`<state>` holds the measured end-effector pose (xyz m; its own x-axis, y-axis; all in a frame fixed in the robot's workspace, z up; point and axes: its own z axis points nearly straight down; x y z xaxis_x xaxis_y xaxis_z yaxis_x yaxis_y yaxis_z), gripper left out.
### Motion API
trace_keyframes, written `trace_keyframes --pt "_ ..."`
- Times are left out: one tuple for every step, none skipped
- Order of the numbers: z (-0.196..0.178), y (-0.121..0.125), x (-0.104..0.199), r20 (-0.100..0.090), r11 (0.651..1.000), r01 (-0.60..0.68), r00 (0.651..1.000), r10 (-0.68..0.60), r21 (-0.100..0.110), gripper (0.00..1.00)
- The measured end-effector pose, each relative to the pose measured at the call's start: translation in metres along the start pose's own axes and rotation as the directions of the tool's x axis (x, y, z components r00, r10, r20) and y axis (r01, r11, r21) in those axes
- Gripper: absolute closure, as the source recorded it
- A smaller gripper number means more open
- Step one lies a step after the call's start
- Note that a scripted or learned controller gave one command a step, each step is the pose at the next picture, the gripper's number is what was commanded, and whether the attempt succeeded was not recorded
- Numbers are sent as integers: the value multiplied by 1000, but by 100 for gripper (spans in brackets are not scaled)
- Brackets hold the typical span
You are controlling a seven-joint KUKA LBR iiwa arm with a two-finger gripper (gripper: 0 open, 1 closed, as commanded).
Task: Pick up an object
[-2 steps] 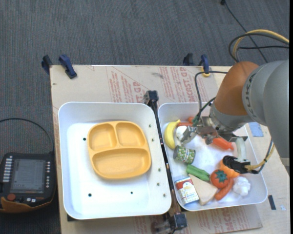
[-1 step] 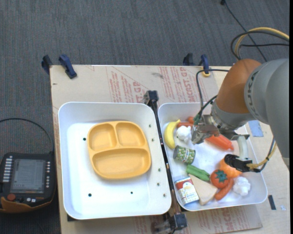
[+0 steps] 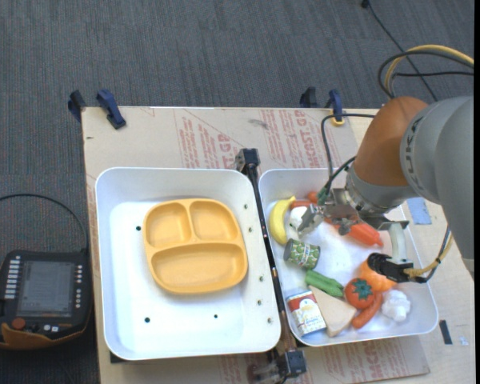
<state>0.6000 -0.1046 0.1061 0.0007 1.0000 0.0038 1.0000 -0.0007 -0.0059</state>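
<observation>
Your gripper (image 3: 314, 219) hangs low over the upper middle of the right bin (image 3: 429, 310), but you cannot tell from this angle whether its jaws stand apart or together. The banana (image 3: 280, 218) lies just beside the jaws toward the left bin (image 3: 112, 214), the green can (image 3: 302, 254) sits just below them, and an orange carrot (image 3: 364, 233) lies just to their right. The yellow divided tray (image 3: 195, 243) rests alone in the left bin.
</observation>
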Motion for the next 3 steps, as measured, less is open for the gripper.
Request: trace_keyframes --pt "-10 0 0 -1 1000 1 1000 -1 1 100" --pt "-9 0 0 -1 1000 0 1000 0 1 0" --pt "19 -16 16 2 1000 2 1000 -2 -1 0"
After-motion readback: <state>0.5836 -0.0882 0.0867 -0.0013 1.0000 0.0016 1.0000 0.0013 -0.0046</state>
